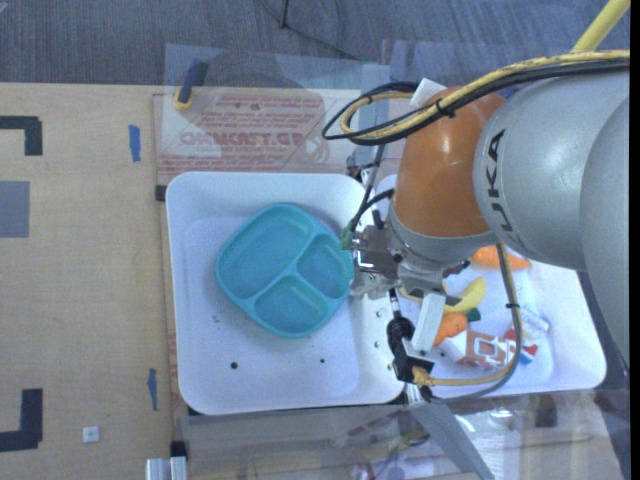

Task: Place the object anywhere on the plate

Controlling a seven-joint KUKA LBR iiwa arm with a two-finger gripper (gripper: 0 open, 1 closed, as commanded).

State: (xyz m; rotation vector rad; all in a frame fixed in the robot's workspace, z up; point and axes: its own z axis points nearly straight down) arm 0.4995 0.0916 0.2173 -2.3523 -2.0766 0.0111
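A glossy teal plastic divided plate, rounded and three-sectioned, lies in the smooth left white bin; the gripper state I cannot tell.

Teal three-compartment plate flat in left bin; small toys in right bin

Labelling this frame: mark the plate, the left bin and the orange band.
plate (283, 268): camera view, centre divider.
left bin (200, 368): camera view, bare floor.
orange band (440, 168): camera view, curved top.
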